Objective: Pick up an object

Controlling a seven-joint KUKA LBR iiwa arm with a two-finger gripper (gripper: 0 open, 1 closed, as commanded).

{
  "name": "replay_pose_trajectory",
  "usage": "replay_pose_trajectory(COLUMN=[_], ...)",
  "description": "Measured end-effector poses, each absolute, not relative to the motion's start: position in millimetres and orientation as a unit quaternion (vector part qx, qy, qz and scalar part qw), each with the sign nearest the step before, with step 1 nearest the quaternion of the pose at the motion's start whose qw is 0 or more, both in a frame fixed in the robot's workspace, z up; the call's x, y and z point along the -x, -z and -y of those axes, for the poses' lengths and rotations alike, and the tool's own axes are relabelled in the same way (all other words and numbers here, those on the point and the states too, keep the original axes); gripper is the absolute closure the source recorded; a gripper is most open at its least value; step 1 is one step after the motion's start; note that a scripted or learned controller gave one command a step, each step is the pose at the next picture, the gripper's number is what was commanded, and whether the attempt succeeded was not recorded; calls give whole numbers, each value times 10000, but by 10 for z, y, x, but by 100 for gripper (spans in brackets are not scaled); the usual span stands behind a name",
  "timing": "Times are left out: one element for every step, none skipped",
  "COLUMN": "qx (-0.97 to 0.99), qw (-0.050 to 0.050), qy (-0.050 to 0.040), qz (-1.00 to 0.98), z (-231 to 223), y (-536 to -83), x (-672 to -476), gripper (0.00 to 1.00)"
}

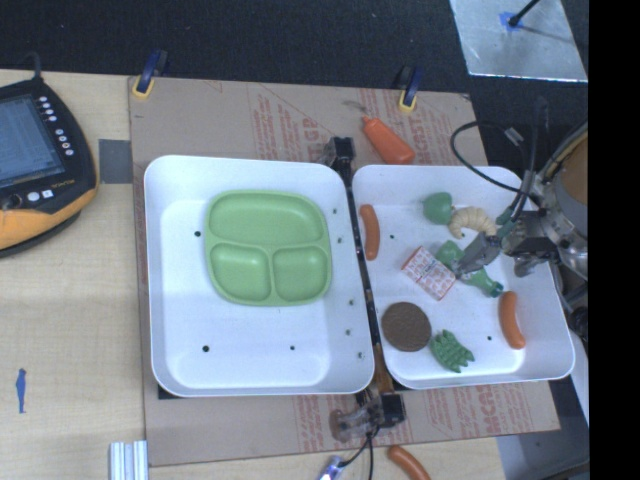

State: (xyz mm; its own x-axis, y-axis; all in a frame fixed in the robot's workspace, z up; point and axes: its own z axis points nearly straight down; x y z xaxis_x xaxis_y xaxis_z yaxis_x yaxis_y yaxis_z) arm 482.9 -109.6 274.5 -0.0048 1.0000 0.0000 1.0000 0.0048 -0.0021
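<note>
My gripper (503, 259) reaches in from the right and hovers low over the right bin (545, 368), near its right side. The two dark fingers (480, 253) stand apart, so it is open with nothing between them. A green toy (484, 283) lies just below and left of the fingers, partly hidden by them. A pink checkered packet (430, 272) lies to its left. Behind are a green round piece (437, 207) and a beige curved piece (466, 219). An orange sausage (511, 319) lies in front of the gripper.
The right bin also holds a second sausage (370, 230), a brown disc (406, 326) and a green leafy toy (452, 350). The left bin (175, 358) holds a green divided plate (268, 245). A carrot (388, 140) lies behind the bins. A pendant (35, 168) sits far left.
</note>
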Motion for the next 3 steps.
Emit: replay_pose_trajectory(qx=[7052,7051,7037], qw=[11,-35,-31], qy=[-19,8,0], qz=[7090,7091,7105], z=[1426,1710,1715], y=[-1889,-958,-1060], x=[-4945,-5877,-5878], gripper=[0,0,100])
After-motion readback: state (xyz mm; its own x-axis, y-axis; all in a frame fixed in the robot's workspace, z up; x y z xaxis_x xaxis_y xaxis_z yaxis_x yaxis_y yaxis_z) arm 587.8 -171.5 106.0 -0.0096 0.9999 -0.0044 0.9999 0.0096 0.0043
